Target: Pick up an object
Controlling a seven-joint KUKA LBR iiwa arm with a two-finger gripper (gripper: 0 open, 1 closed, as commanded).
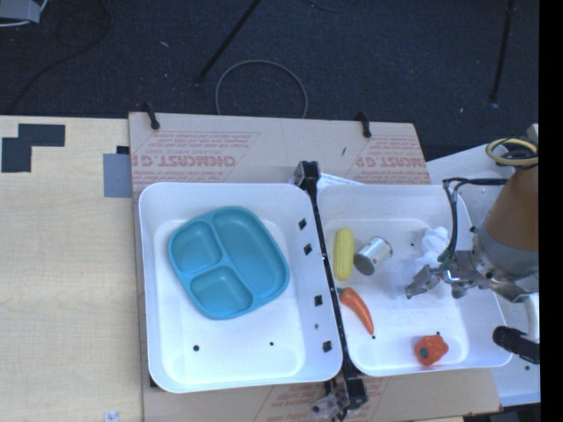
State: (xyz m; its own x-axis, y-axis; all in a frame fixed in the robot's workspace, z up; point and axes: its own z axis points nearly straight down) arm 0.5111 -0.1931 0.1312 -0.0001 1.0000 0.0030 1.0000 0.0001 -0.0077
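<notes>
1 tomato [431, 350], 1 carrot [357, 309], 1 corn cob [344, 253], 1 can [373, 256]

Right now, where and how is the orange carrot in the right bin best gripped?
Probably at the carrot's thicker upper half, coming straight down with fingers across its width. It lies flat and slanted, tip tapering toward the near wall, apart from the yellow corn.

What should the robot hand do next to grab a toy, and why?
Probably drop a little lower and slide toward the silver can. The gripper hangs in the right bin with nothing in it, and the can lies closest, just to its left. The orange carrot and yellow corn lie farther.
</notes>
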